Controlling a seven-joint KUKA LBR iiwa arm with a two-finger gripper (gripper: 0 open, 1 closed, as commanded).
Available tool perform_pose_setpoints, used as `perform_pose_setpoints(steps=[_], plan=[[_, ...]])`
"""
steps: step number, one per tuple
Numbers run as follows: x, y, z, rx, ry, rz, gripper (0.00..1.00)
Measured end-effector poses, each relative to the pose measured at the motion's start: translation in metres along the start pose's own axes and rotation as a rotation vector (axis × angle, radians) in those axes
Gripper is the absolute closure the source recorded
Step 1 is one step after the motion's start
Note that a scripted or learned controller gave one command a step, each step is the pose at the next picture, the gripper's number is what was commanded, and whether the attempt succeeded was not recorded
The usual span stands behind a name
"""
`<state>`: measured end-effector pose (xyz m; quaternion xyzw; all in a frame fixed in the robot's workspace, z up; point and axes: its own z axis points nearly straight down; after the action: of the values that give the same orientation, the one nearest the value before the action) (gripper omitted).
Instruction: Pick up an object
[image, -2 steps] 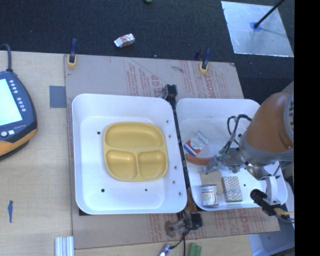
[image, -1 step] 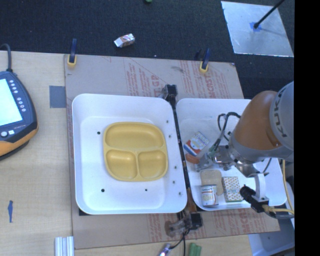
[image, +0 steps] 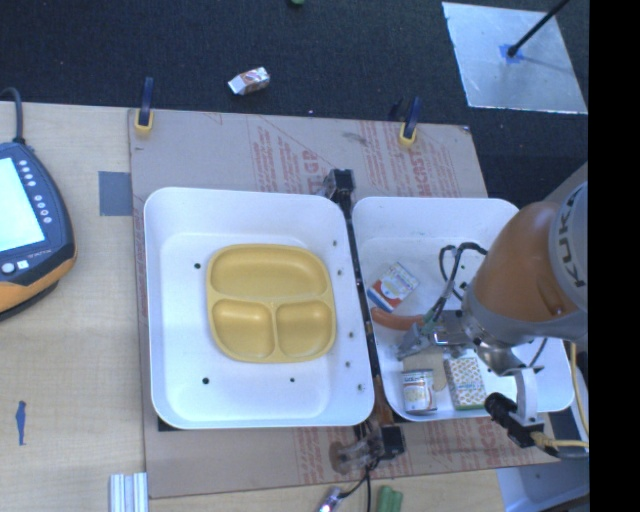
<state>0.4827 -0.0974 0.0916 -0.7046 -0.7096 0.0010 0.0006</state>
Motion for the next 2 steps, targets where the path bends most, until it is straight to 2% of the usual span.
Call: perform_pose_setpoints(steps=[1,2], plan=[[-0.001,0.001,-0.01,0.001,-0.001,-0.005,1.0],[0.049,0.058,-0.101,0.0,0.001,0.003,1.0]])
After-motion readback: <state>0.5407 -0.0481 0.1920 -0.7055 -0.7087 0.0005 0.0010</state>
